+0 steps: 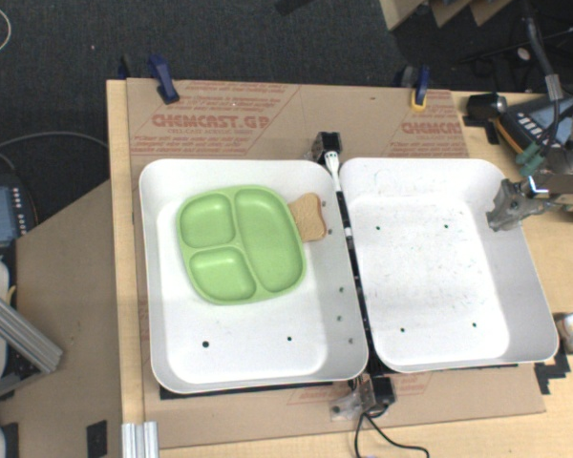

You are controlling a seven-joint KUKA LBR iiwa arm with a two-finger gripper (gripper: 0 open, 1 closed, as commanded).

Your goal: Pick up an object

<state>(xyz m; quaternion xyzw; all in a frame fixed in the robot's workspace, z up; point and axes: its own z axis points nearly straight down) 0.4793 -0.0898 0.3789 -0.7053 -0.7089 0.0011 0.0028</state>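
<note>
I am hovering my gripper (pixel 508 208) at the frame's right edge; I cannot tell how it's set. The green plate (pixel 241 244) and the brown piece (pixel 308 218) are touching in the left bin (pixel 239 356), so I'm risking nudging both.

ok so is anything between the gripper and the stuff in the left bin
Nothing visible blocks it. The gripper sits at the right bin's far right rim. The green divided plate and the tan slice touching its right edge lie in the left bin, with the raised rims where the bins meet between.
</note>
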